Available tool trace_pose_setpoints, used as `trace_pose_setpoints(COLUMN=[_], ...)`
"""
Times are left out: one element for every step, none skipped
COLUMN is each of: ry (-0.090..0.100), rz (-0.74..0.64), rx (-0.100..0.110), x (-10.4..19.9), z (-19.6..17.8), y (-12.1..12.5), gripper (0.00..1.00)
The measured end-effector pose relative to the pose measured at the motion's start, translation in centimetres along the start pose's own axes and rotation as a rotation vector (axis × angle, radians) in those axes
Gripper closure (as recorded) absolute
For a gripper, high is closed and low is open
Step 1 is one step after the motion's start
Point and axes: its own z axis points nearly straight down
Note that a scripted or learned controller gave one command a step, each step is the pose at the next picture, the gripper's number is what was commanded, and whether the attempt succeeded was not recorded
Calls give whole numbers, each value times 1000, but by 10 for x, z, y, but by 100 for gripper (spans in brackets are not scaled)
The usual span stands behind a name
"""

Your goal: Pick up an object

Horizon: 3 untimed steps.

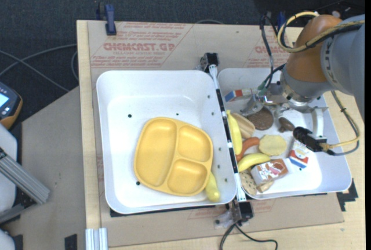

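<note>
Over the bench: two shallow white bins are seen side by side on a board printed with red lettering, viewed from above at a slant.
Left bin (116, 98): a yellow sectioned tray (173, 155) is laid near the middle, with three compartments showing; a small yellow piece (212, 189) is wedged just beside the tray's lower right corner, against the bin wall.
Right bin (336, 176): a cluster of toy foods is crowded toward its left side.
Objects to pick: a long yellow banana (235, 134) is propped along the dividing wall; a second banana (254, 160) is laid lower, touching a pale round slice (272, 144); an orange-red piece (250, 143) is tucked between them; a brown disc (262, 120) is placed just beneath the gripper; a printed packet (270, 172) is set at the front, partly over a waffle-patterned piece (249, 184); a red, white and blue item (299, 156) is laid to the right.
Arm (342, 57): the grey arm with its orange band is reached in from the right, over the right bin's far half.
Gripper (264, 101): it is lowered among the items at the bin's back left; how far the claw is parted cannot be told, and no object is seen gripped.
Surroundings: a blue clamp (108, 18) is fixed at the board's far left corner.
</note>
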Motion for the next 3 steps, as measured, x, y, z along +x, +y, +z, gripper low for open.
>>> trace_pose_setpoints(ry=[0,0,1], rz=[-4,-4,-12], rx=[-3,-5,-15], x=[8,8,69], z=[0,-10,-106], y=[-4,-4,5], gripper=[0,100,100])
